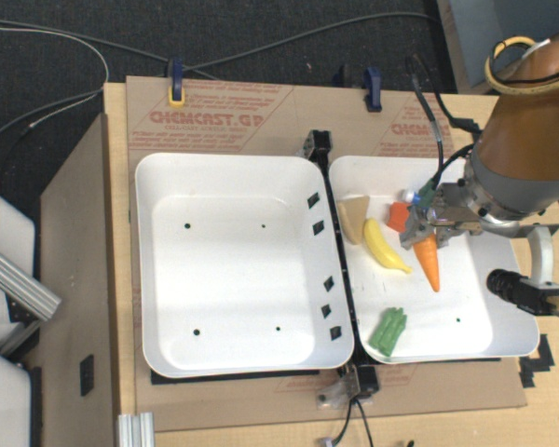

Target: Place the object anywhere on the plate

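The camera looked down at a slant on a bench covered with a printed cardboard sheet (261, 110) bearing two shallow white bins side by side.

Nearest the camera, in the right bin (466, 343), a green leafy toy vegetable (388, 331) lay close to the front wall, well apart from the other items. Farther back in the same bin, a yellow banana (384, 248) lay at a slant, its upper end just beside a pale tan wedge-shaped piece (355, 216) that stood near the divider between the bins. To the right of the banana, an orange carrot (429, 262) pointed its tip toward the front of the bin; its broad end sat directly beneath the gripper (427, 229). Whether the carrot was clamped between the fingers or merely lay under them could not be told, since the wrist hardware hid the fingertips. A small red-orange block (398, 216) lay just left of the gripper, between it and the tan wedge.

The left bin (228, 259) showed its bare white floor with four small dark marks.

The grey arm (522, 147) entered from the right above the right bin. At the far edge of the cardboard, a yellow clamp (176, 82) and a blue clamp (374, 89) held the sheet.
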`<state>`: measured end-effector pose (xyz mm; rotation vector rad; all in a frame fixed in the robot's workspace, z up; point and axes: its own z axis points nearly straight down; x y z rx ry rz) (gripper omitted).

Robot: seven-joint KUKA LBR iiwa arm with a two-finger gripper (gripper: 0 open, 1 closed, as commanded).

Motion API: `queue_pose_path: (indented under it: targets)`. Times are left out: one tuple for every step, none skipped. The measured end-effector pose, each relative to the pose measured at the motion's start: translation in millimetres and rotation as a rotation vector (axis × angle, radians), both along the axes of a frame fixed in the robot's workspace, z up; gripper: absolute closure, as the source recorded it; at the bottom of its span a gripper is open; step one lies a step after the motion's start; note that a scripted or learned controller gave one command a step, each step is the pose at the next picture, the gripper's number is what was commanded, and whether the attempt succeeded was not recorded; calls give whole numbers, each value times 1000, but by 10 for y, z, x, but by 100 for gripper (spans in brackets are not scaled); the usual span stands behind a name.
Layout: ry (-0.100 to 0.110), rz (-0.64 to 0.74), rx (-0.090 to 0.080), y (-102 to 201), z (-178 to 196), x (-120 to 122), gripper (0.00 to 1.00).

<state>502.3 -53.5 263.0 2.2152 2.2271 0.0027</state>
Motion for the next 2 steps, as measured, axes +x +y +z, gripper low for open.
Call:
queue_pose_path:
  targets:
    - [5,0,1,505,-190,143,100]
    - [0,0,1,895,-215,371,100]
